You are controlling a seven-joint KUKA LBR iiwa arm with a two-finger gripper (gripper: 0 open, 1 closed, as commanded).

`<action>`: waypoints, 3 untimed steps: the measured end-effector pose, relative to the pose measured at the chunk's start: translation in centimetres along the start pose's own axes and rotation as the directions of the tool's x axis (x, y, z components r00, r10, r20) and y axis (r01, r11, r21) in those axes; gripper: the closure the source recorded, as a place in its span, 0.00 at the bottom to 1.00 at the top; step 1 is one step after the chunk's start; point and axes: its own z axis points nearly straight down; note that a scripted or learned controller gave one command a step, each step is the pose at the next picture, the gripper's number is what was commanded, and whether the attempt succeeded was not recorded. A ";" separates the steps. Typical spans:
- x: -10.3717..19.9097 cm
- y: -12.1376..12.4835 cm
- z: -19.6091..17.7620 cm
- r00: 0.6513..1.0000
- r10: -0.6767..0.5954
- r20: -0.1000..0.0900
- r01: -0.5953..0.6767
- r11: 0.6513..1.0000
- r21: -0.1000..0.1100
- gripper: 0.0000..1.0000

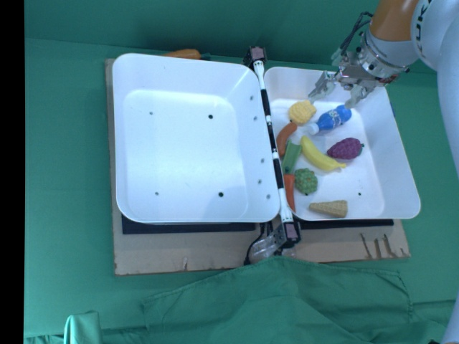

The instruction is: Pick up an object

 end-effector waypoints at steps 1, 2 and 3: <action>1.9 -0.8 2.7 1.000 -0.004 0.002 0.004 1.000 -0.016 0.00; 1.9 -0.9 2.9 1.000 -0.003 0.002 0.003 1.000 -0.012 0.00; 3.4 4.7 5.0 1.000 -0.007 -0.002 0.007 1.000 0.005 0.00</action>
